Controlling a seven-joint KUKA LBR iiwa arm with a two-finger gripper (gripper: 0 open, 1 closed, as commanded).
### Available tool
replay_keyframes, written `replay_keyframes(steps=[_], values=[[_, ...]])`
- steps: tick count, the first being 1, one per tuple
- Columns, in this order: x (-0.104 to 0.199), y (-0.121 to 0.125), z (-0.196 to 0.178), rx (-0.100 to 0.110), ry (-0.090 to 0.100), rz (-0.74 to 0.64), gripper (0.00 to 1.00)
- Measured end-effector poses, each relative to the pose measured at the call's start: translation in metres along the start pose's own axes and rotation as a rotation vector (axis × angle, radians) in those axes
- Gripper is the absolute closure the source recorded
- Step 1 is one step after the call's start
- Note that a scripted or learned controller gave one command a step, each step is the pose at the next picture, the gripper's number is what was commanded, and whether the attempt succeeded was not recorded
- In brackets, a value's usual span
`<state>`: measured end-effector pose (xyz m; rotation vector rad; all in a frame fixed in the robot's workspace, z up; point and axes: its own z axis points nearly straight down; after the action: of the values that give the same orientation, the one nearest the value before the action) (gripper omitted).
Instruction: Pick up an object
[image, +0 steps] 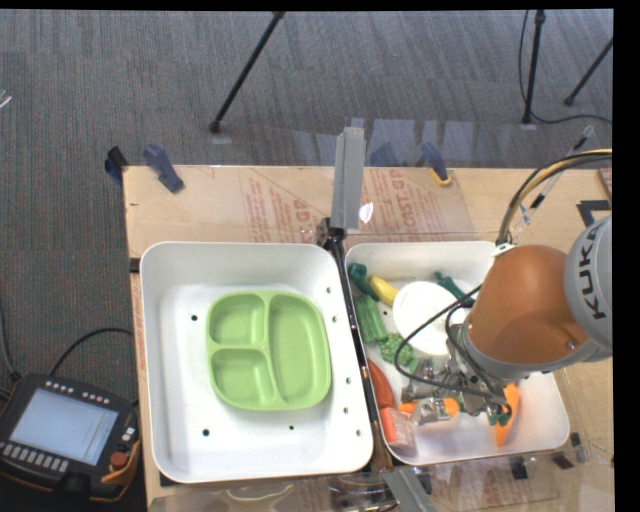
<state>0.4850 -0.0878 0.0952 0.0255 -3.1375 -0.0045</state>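
Observation:
My gripper (440, 398) is low inside the right bin (553, 428), near its front, under the orange wrist band. A small orange piece (449, 407) lies right at the gripper; whether it is held is hidden by the metal parts. Around it are an orange carrot-like item (383, 388), another orange piece (506, 417) to the right, a white round dish (422, 308), a yellow item (384, 290) and a green ridged item (371, 322).
The left bin (160, 300) holds a green divided plate (268, 350). A dark green item (455, 288) lies at the back of the right bin, partly under the arm. A control pendant (60, 430) lies on the floor at the lower left.

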Motion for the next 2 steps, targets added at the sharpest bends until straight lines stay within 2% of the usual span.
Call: replay_keyframes(steps=[1, 2], values=[[0.0, 0.0, 0.0, 0.0, 0.001, 0.0, 0.0], [-0.029, 0.003, 0.009, 0.001, -0.002, 0.042, 0.0]])
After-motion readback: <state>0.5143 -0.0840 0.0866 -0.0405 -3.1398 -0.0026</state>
